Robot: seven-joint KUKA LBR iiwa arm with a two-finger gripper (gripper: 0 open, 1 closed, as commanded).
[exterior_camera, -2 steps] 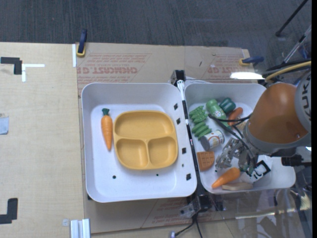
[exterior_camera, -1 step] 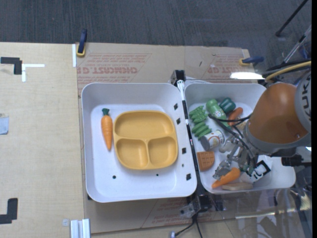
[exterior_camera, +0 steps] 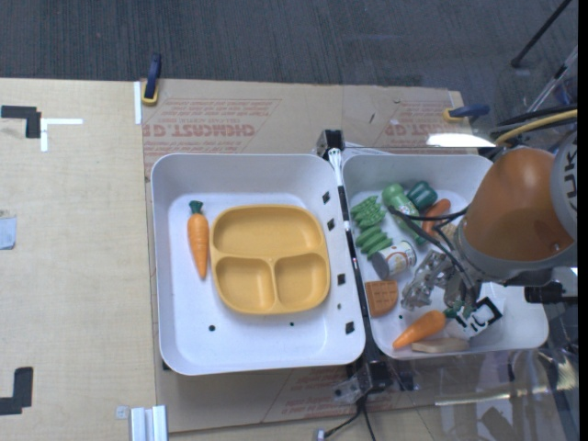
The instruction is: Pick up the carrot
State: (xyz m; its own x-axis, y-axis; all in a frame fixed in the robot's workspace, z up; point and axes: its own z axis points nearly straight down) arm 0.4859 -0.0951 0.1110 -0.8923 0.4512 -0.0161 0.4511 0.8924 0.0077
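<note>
One carrot with a green top lies in the left bin, just left of the yellow plate. A second carrot lies near the front edge of the right bin, pointing left. The tip of another orange carrot-like piece sticks out from under the arm further back. My gripper hangs low in the right bin, just above and behind the second carrot, among the clutter. I see nothing clearly held in it. The orange wrist band hides much of the bin's right side.
A yellow three-part plate takes up the middle of the left bin. The right bin holds green vegetables, a small can, a brown cracker, a dark green item and a pale flat piece.
</note>
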